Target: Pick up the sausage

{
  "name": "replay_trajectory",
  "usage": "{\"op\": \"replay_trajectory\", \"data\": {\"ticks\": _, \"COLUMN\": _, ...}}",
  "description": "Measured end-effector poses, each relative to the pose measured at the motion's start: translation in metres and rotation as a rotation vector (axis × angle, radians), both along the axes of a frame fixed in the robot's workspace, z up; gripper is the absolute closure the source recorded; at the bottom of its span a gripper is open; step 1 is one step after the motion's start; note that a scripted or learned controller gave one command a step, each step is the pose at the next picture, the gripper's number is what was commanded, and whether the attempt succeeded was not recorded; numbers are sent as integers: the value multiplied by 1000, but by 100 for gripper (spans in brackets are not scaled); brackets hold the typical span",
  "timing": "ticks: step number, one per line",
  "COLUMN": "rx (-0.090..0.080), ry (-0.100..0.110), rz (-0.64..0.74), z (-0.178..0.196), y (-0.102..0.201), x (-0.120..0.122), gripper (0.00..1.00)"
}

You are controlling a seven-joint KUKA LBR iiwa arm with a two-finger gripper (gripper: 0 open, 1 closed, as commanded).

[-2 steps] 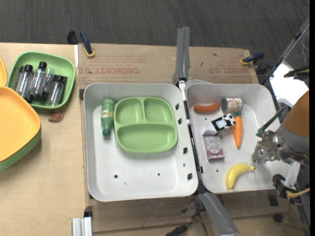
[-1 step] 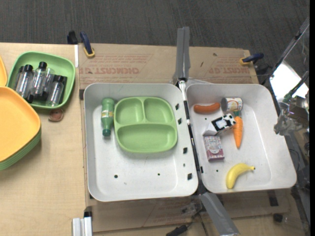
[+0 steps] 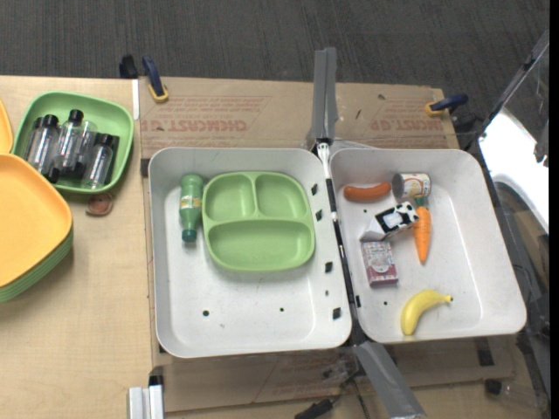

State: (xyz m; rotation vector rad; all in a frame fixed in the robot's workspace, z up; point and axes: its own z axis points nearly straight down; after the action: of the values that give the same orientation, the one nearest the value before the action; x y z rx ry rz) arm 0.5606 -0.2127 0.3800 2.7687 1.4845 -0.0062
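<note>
The sausage point(image 3: 367, 190) is a short orange-red link lying crosswise near the back left of the right bin point(image 3: 489, 234). A small tin can point(image 3: 411, 186) lies on its side just to the sausage's right. In front of the sausage sits a black-and-white toy point(image 3: 397, 218), with a carrot point(image 3: 423, 234) beside it.
A pink carton point(image 3: 379, 262) and a banana point(image 3: 421, 309) lie further forward in the right bin. The left bin point(image 3: 236, 321) holds a green divided plate point(image 3: 258, 220) and a green bottle point(image 3: 190, 206). Left of the bins stand a green tray of bottles point(image 3: 74, 142) and stacked yellow plates point(image 3: 26, 234).
</note>
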Motion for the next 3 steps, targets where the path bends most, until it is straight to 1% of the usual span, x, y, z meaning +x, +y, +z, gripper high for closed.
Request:
{"op": "replay_trajectory", "data": {"ticks": 1, "rx": 0, "ry": 0, "rz": 15, "z": 61, "y": 4, "x": -78, "gripper": 100}}
{"op": "replay_trajectory", "data": {"ticks": 2, "rx": 2, "ry": 2, "rz": 311, "z": 60, "y": 2, "x": -82, "gripper": 100}}
{"op": "replay_trajectory", "data": {"ticks": 3, "rx": 3, "ry": 3, "rz": 399, "z": 60, "y": -3, "x": -82, "gripper": 100}}
